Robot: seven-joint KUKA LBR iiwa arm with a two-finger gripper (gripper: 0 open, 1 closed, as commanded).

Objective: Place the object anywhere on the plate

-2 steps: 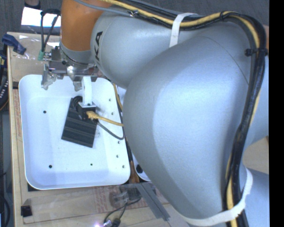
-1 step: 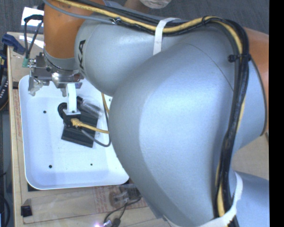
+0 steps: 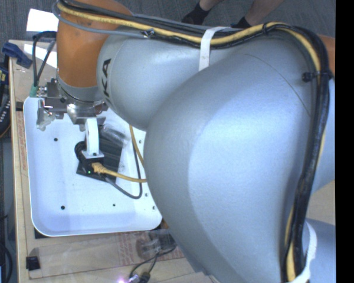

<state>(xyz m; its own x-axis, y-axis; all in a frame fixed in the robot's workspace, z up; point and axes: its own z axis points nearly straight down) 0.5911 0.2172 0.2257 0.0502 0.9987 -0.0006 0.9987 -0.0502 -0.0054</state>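
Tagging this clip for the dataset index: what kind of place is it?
Most likely a robotics lab or test cell. A large grey arm with an orange band reaches over a shallow white plastic bin on a plywood bench, cables run along the arm, and a person's feet stand on grey carpet beside it.

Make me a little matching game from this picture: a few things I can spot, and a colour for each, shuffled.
Things:
1. band
2. bin
3. arm
4. cable

Colours:
A. white
B. yellow
C. orange
D. grey

Pairs: 1-C, 2-A, 3-D, 4-B
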